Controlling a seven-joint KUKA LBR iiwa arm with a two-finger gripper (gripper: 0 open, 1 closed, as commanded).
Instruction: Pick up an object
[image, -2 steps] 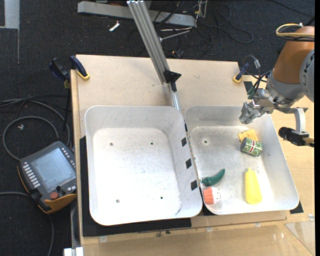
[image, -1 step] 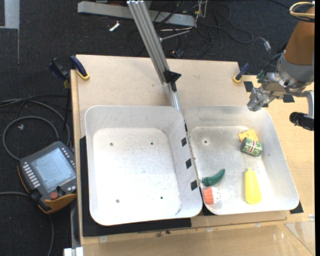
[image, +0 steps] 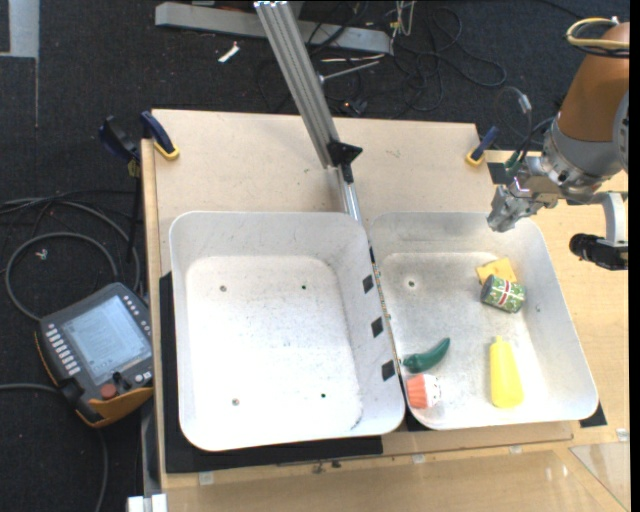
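Observation:
The right bin (image: 560, 300) holds a small green can (image: 502, 293) lying against a yellow wedge (image: 496, 270), a yellow bottle (image: 505, 372), a green pepper-shaped toy (image: 429, 353) and a small red and white object (image: 424, 391). My gripper (image: 503, 214) hangs over the bin's far right rim, above and behind the can, with nothing seen in it. The grey arm with its orange band (image: 596, 80) comes in from the upper right.
The left bin (image: 200, 250) lies beside the right one, with a divider edge (image: 375, 300) between them. A slanted metal pole (image: 305, 85) crosses the bench's back. Clamps (image: 160, 140) sit at the far corners. A teach pendant (image: 95, 345) rests on the floor at left.

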